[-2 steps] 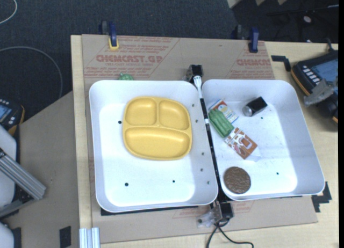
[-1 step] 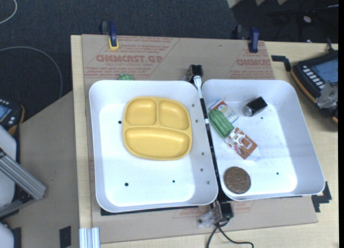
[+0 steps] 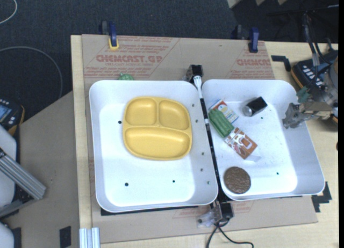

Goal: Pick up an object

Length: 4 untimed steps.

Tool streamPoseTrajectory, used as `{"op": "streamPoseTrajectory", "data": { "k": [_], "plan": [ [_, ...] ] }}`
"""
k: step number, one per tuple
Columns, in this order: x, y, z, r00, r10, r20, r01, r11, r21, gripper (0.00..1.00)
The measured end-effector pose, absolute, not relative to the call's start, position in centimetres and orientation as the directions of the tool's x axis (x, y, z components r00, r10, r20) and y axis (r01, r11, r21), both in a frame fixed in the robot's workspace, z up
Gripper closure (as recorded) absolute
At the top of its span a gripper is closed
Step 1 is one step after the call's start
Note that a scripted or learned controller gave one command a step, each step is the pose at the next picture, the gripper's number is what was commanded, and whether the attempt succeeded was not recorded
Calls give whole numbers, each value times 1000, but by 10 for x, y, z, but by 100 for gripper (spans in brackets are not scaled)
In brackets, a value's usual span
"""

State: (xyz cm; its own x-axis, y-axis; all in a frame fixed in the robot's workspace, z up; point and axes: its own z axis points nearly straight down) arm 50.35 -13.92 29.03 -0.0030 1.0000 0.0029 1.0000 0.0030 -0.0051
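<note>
Pincer (image 3: 293,117) waits at the right bin's (image 3: 301,172) edge, maybe ready to grab; I cannot tell its grip.

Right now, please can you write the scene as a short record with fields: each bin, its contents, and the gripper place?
left bin: yellow divided plastic plate
right bin: green rectangular packet; red-and-white flat packet; small black cylinder; round brown disc
gripper: at the right bin's right rim, beside the black cylinder, apart from it
fingers: cannot tell
</note>
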Motion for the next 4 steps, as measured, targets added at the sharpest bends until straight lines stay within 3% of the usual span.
{"op": "streamPoseTrajectory", "data": {
  "k": [1,2,3,4],
  "plan": [
    [477,-35,224,-9,1000,5,1000,9,-11,100],
    [480,109,288,-13,1000,3,1000,12,7,100],
    [480,189,373,-10,1000,5,1000,10,11,100],
    [479,147,295,4,1000,-2,1000,-4,-8,100]
  ]
}}
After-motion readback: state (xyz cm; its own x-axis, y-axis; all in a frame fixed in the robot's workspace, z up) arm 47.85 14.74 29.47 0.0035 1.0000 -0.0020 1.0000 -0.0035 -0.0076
